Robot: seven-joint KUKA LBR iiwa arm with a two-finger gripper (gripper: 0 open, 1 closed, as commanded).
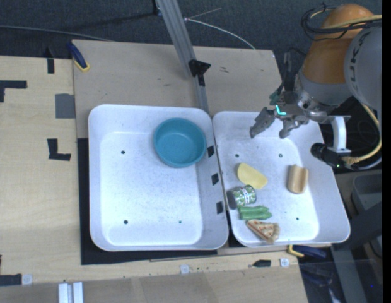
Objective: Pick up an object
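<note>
White right bin [321, 229] holds a yellow piece [251, 175], tan bread roll [297, 179], small can [244, 196], green pod [255, 213] and pizza slice [263, 230], clustered from centre toward 6 o'clock. Pincer [273, 127] hovers at that bin's 12 o'clock, fingers spread apart, gripping nothing. Blue bowl [179, 142] sits at 1 o'clock in the left bin [113, 226].
</note>
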